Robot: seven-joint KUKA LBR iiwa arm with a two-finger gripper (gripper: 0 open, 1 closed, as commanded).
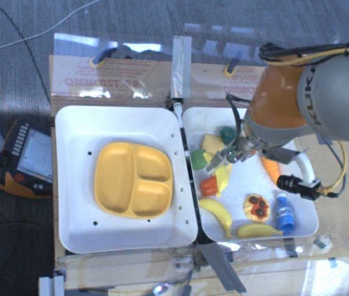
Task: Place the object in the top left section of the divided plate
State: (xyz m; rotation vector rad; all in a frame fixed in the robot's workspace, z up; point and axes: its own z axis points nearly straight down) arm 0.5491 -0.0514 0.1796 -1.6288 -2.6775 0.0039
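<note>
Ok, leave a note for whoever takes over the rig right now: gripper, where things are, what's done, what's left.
Gripper: low in the right bin, among the toy food beside a pale yellow piece; whether it grips anything can't be told.
Divided plate: yellow, in the left bin, nothing in its sections.
Done: nothing placed yet.
Left: pick an object, carry it across, set it in the plate's top left section.

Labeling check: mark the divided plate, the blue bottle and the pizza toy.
divided plate (114, 179): camera view, floor of its large left section.
blue bottle (283, 215): camera view, middle of its body.
pizza toy (257, 206): camera view, its topped face.
</note>
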